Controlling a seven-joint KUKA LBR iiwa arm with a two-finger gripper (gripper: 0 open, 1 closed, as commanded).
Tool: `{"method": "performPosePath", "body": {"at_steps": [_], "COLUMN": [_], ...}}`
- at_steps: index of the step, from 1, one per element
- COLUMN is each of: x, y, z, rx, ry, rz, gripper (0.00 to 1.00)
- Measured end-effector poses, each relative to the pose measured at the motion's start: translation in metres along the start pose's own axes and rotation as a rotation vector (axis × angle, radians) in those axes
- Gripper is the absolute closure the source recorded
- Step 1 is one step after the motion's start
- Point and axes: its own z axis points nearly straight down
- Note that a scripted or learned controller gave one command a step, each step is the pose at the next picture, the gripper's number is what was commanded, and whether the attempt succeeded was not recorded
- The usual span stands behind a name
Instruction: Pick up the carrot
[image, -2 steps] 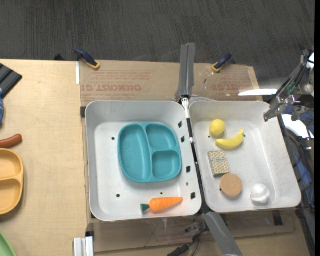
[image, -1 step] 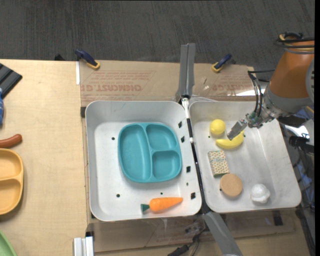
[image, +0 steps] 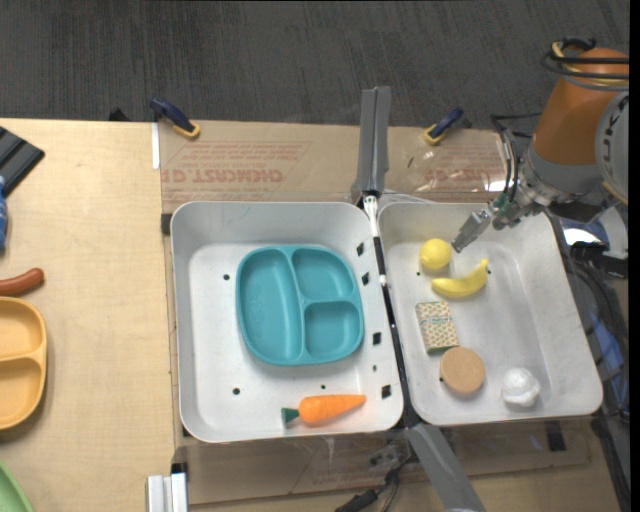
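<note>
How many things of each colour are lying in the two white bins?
Yellow: 2, lemon and banana
Orange: 1, carrot
Teal: 1, divided plate
Tan: 1, round disc
White: 1, small lump
Speckled: 1, block
Total: 7

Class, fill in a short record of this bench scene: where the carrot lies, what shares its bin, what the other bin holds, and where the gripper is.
target: carrot, lying at the near edge of the left bin
same bin: teal divided plate
right bin: lemon, banana, sponge, cork disc, white ball
gripper: above the right bin, beside the lemon, far from the carrot
</note>
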Motion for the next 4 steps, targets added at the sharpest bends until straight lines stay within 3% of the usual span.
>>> {"method": "performPosePath", "body": {"at_steps": [1, 2, 3, 4], "x": [0.014, -0.015, 0.029, -0.031], "y": [-0.023, -0.029, -0.012, -0.028], "z": [0.051, -0.037, 0.051, -0.045], "rx": [-0.001, -0.003, -0.003, -0.004], "ry": [0.001, -0.003, 0.0, -0.005], "rz": [-0.296, -0.574, -0.855, -0.831], "gripper": [0.0, 0.0, 0.0, 0.0]}}
